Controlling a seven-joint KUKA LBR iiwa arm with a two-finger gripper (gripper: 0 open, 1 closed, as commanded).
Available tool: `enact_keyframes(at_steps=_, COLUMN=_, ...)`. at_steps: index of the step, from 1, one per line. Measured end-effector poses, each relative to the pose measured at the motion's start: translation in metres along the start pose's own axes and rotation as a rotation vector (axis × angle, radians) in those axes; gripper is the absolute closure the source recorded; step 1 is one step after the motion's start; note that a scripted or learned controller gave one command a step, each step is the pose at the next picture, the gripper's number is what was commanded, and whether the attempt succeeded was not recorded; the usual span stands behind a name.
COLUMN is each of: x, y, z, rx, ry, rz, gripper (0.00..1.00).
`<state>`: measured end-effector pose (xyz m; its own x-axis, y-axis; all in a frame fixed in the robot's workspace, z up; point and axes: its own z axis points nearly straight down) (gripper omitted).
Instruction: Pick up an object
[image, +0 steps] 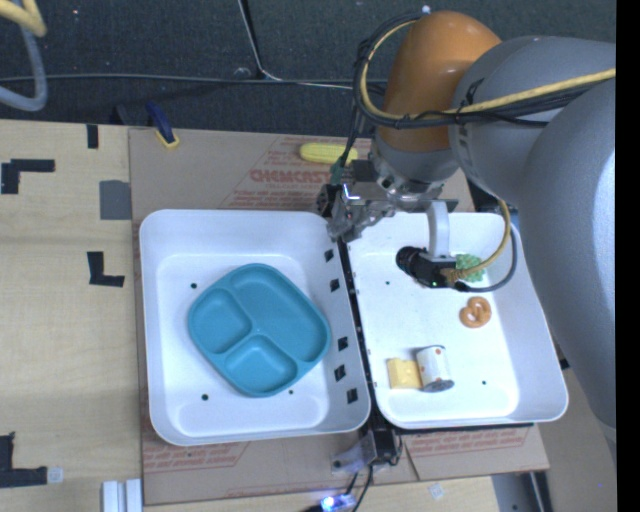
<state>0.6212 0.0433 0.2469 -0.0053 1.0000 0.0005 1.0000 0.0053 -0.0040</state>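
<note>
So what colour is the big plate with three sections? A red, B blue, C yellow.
B: the plate, lying flat in one white bin, is blue all over.

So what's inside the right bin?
A pretzel, a yellow block, a small can and something green. The arm covers the bin's back, so anything there is hidden.

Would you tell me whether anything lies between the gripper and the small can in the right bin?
Nothing visible does. The gripper hangs over the far end of the bins' shared wall; the right bin's bare floor runs from there to the can, beside a yellow block.
</note>
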Motion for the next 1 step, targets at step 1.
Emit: enact_keyframes(at_steps=1, x=0.0518, y=0.0042, z=-0.0010, rx=-0.003, ry=0.000, rz=-0.001, gripper=1.00)
